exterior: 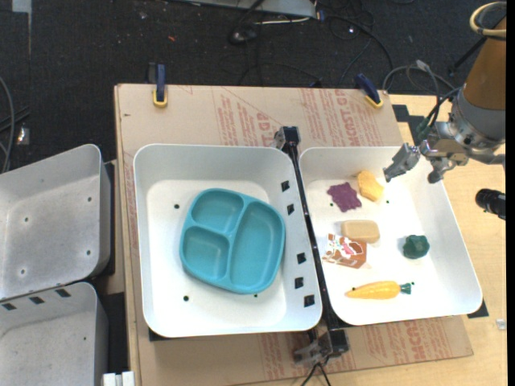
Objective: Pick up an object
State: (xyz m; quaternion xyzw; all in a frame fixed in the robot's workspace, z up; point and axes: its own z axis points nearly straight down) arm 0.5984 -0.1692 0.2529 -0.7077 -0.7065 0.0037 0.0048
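My jaws (418, 165) hang over the back right corner of the right bin (463, 252), spread wide apart with nothing between them: one finger points down-left toward the bin floor, the other sits further right under my wrist. The nearest thing to pick is the yellow block (370, 186), lying just left of and slightly below my left finger, near but not touching it. So the move, as I judge it, is a short shift leftward and toward the front, then down. The block looks like a small chunky wedge, yellow-orange, with its longer side running roughly front to back in this view, though it is too small for me to be sure. Touching or just beside it on the left is a flat purple piece (344, 196) with a ragged outline, which could get in the way of a finger. Further forward lie a tan block (360, 231) against a red-and-white packet (346, 252), a dark green lump (416, 247) off by itself to the right, and a yellow carrot (376, 290) lying crosswise near the front wall. The left bin (161, 175) holds a blue divided plate (233, 240), well away from me
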